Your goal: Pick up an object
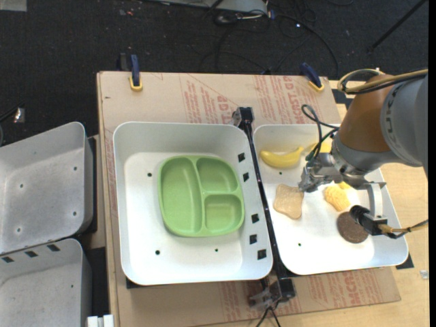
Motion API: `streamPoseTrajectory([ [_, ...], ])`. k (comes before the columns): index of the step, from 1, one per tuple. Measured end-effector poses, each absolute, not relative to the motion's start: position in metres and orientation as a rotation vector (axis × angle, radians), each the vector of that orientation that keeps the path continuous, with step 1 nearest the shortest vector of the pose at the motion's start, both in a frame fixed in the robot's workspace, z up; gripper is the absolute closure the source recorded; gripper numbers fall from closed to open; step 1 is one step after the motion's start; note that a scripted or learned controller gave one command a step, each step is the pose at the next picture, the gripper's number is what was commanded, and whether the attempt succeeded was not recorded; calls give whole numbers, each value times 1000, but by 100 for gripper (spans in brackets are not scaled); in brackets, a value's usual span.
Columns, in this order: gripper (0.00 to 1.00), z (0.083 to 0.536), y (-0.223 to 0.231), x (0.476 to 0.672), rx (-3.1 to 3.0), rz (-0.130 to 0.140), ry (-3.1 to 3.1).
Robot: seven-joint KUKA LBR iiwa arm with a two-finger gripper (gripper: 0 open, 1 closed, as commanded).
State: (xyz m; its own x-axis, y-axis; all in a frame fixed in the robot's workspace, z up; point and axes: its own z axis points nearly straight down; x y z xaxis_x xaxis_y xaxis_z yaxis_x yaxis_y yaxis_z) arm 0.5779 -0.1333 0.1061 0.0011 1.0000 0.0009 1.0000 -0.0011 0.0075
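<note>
Over rt bin (388, 254), hand (308, 180) hovers near bread (288, 201); banana (281, 157) beside.

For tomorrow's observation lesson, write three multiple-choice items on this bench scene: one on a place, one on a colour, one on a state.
1. Where does the divided plate lie?
A. left bin
B. right bin
C. bare bench

2. What colour is that plate?
A. red
B. green
C. blue

3. How does the banana lie?
A. held in the air
B. flat on the right bin floor
C. on the plate

Answers: 1 A, the left bin walls surround it. 2 B, it is light green. 3 B, it rests near the bin's far wall, beside the gripper.
</note>
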Motion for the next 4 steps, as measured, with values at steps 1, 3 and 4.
streamPoseTrajectory([
  [1,100,163,-132,589,2214,5,2221],
  [3,100,249,-134,601,2214,4,2222],
  [4,100,248,-87,578,2216,0,2230],
])
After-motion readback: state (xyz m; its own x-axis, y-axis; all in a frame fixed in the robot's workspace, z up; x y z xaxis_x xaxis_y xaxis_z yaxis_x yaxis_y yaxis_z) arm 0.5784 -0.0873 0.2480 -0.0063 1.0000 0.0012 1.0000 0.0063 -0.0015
